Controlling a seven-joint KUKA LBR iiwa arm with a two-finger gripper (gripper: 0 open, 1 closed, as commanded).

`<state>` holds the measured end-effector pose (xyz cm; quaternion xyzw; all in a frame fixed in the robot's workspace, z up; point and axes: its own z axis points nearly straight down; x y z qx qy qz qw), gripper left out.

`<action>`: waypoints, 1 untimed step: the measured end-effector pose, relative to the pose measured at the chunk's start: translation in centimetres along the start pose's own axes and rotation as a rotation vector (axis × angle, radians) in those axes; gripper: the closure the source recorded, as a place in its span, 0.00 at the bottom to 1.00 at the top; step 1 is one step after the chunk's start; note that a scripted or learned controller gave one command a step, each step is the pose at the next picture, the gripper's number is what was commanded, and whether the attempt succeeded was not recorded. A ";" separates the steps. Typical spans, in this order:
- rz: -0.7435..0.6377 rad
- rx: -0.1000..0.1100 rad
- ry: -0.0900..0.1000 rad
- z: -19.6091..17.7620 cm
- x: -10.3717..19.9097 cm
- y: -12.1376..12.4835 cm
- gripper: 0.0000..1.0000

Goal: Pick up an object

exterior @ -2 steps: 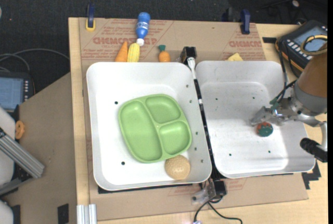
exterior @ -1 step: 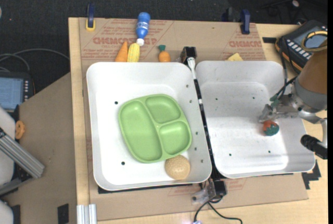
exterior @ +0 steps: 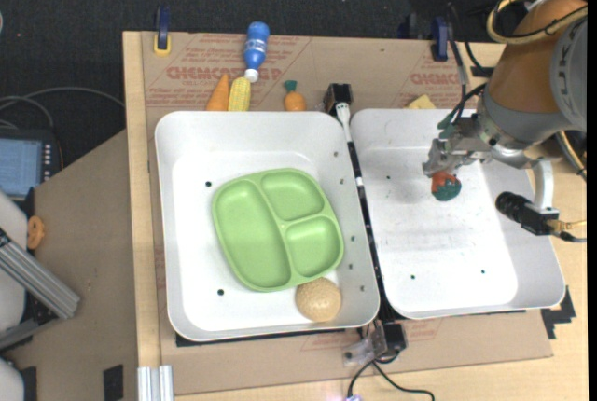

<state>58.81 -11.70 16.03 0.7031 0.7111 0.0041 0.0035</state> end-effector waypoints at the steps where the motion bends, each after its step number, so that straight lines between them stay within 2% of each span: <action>1: 0.005 0.005 -0.001 -4.4 5.5 -0.2 1.00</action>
